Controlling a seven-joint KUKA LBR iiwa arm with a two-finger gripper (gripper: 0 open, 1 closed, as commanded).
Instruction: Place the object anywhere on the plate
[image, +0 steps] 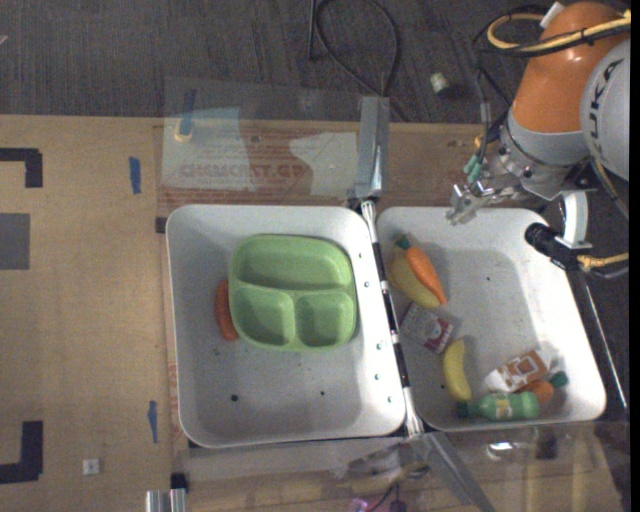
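Nothing sits on the green three-compartment plastic plate yet, and the end effector, grip state unclear, hovers over the right white bin's far rim.

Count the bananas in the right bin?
2. One banana lies at the bin's upper left, touching the carrot beside it. The other banana lies lower, near the bin's middle front, left of the green bottle. None looks hidden.
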